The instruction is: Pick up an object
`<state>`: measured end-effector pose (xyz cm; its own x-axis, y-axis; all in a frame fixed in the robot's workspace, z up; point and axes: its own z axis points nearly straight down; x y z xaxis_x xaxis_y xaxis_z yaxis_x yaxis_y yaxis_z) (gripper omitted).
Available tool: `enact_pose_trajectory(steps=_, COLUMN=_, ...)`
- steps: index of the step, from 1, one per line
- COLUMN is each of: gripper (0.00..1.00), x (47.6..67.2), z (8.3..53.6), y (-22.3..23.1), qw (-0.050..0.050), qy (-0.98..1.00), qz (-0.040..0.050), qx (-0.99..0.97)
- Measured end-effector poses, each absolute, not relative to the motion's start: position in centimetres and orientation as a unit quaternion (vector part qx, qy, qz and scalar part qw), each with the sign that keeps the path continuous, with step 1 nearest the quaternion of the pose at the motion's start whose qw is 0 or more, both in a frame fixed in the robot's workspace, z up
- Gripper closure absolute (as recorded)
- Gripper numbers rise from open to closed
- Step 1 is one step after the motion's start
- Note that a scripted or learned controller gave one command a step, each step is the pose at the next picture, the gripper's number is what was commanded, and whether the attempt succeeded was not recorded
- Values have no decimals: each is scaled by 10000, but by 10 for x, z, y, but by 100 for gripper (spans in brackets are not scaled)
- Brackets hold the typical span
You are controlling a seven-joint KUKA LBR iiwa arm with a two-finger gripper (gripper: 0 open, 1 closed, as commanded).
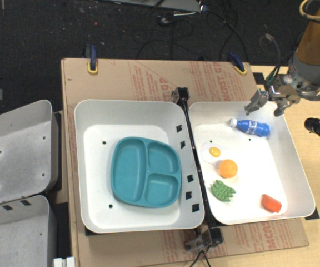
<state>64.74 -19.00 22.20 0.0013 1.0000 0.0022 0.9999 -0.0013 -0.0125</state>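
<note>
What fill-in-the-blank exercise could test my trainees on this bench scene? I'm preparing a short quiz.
1. The teal divided plate lies in the ____ bin.
2. The gripper hovers with its fingers ____, holding nothing.
3. The bottle lying in the right bin is ____ in colour.
4. The round fruit beside the fried egg is ____.

Missing words: left; open; blue; orange

Two white bins (88,121); one teal divided plate (146,172); one blue bottle (251,127); one fried egg (211,152); one orange (228,168); one green leafy piece (223,191); one red piece (271,203).
</note>
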Motion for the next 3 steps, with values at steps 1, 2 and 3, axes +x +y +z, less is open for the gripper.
enact_pose_trajectory(steps=1, gripper=0, x=650, z=230, y=-189, qw=-2, qy=-7076, qz=1, qx=-7066)
enact_pose_trajectory(steps=2, gripper=0, x=642, z=177, y=-182, qw=15, qy=-7070, qz=12, qx=-7072)
enact_pose_trajectory(steps=3, gripper=0, x=646, z=131, y=-175, qw=9, qy=-7081, qz=9, qx=-7061)
